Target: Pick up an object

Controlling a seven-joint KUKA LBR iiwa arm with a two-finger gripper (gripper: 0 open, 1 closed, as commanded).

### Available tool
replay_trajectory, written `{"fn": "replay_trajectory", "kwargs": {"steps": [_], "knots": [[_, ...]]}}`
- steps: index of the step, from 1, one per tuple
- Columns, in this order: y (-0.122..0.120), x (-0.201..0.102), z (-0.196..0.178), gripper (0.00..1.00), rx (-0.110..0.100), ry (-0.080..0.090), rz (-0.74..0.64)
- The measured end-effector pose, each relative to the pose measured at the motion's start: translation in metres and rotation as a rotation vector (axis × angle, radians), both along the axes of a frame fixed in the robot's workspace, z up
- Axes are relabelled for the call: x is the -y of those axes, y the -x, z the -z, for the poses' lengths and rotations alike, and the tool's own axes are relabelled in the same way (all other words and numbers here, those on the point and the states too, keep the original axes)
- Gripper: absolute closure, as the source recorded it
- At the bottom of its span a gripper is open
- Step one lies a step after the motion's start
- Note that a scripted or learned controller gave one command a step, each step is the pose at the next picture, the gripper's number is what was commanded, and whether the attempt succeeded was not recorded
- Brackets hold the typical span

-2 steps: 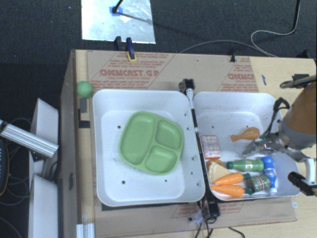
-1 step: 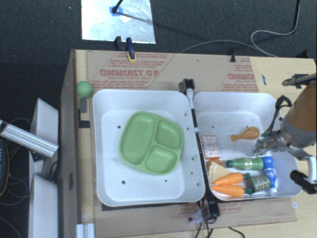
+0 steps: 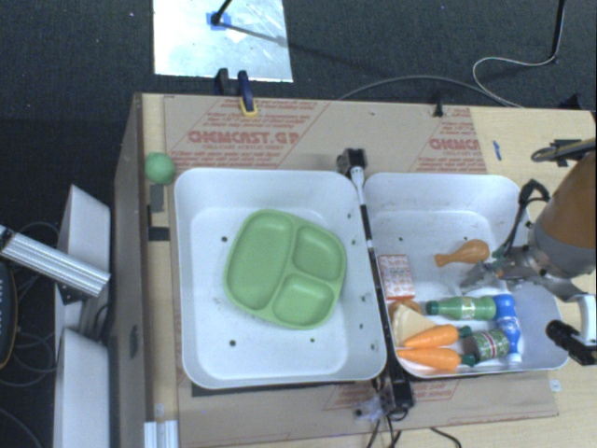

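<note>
Drumstick (image 3: pixel 464 252) just beside pincer (image 3: pixel 487 273)

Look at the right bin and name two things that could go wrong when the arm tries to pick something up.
1. The bottles, carrots and other items lie packed together at the near edge of the right bin, so the gripper may well catch two things or knock one aside.
2. The gripper sits beside the drumstick, close above the green bottle; descending there could pinch between them and grasp neither.
</note>
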State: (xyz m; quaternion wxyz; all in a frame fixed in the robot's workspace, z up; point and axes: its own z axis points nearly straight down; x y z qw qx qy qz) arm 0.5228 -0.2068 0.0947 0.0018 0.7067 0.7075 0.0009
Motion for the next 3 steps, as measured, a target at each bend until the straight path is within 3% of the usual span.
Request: {"fn": "replay_trajectory", "kwargs": {"steps": [1, 2, 3], "knots": [[-0.088, -0.001, 0.01, 0.0, 0.0, -0.001, -0.003], [-0.089, 0.0, -0.001, 1.0, 0.003, 0.001, -0.006], [-0.068, -0.129, -0.091, 1.0, 0.001, -0.003, -0.005]]}}
